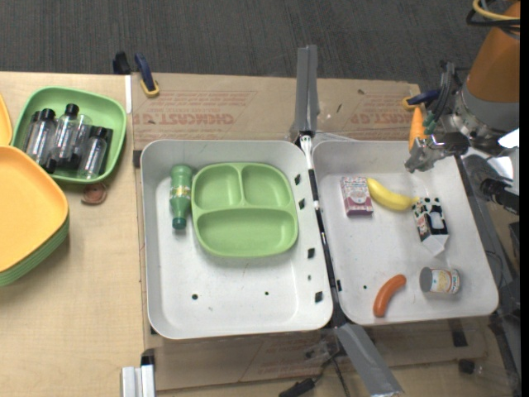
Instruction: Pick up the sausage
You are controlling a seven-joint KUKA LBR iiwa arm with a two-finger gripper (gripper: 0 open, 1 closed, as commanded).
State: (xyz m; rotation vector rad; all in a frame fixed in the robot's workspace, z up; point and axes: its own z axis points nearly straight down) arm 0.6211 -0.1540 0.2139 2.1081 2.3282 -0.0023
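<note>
Your sausage point(389, 294) lies slantwise near the front edge of the right bin point(475, 304), just left of a small can point(440, 281) lying on its side and well apart from everything else, so you have open floor around it for a straight descent. The gripper point(421, 157) hangs at the bin's far right corner, above the rim; how wide it stands cannot be told from here. Between it and the sausage sit a banana point(390, 195), a pink carton point(357, 196) and a black-and-white carton point(431, 219). The left bin point(157, 288) carries a green divided tray point(245, 208) and a green bottle point(179, 195).
</note>
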